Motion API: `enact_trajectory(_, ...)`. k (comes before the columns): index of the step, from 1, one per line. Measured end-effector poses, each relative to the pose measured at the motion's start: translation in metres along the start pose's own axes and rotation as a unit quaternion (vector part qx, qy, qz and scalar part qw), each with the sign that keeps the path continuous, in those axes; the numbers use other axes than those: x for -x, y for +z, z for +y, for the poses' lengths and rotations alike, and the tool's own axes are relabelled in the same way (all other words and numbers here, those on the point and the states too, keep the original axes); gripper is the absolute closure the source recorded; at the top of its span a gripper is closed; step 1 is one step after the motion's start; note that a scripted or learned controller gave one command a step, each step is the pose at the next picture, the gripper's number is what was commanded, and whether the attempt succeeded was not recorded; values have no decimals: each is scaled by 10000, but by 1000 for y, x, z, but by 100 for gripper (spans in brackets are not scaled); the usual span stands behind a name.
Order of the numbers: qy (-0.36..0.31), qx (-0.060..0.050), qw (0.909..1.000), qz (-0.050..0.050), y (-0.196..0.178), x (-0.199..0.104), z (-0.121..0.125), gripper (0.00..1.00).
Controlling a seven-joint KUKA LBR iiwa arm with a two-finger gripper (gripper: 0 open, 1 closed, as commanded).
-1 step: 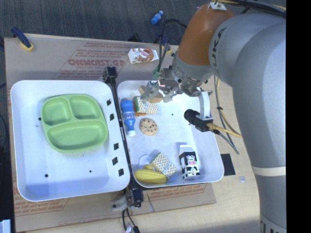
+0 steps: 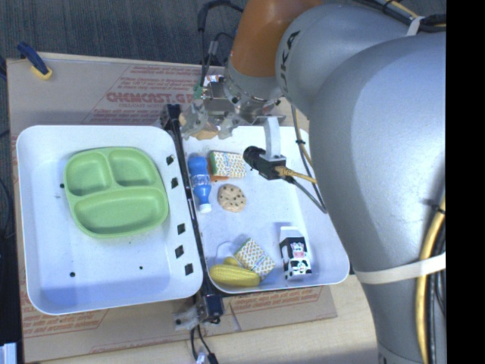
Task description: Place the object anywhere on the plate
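Observation:
A green plate point(image 2: 116, 191) with three compartments lies in the left bin point(image 2: 42, 233), nothing on it. My gripper point(image 2: 206, 118) hangs over the far left corner of the right bin point(image 2: 327, 243), just beyond the divider between the bins. A small tan thing point(image 2: 200, 133) shows right under it; whether it is held I cannot tell. The wrist hides the gripper's tip. Close in front of it lie a blue bottle point(image 2: 199, 180) and a small patterned box point(image 2: 227, 164).
Also in the right bin are a cookie point(image 2: 231, 197), a yellow banana point(image 2: 233, 276), a patterned packet point(image 2: 255, 256) and a cow-print carton point(image 2: 294, 255). A black part on a cable point(image 2: 262, 162) hangs off the arm above the bin. The arm's bulk covers the right side.

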State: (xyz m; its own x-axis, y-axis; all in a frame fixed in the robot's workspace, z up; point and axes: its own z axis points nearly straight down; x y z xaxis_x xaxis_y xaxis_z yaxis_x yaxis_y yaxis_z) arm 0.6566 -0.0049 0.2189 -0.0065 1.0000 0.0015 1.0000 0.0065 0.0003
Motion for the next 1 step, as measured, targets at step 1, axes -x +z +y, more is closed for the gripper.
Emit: enact_trajectory(1,-7,11,10000,-7,-113,-50,-23,100)
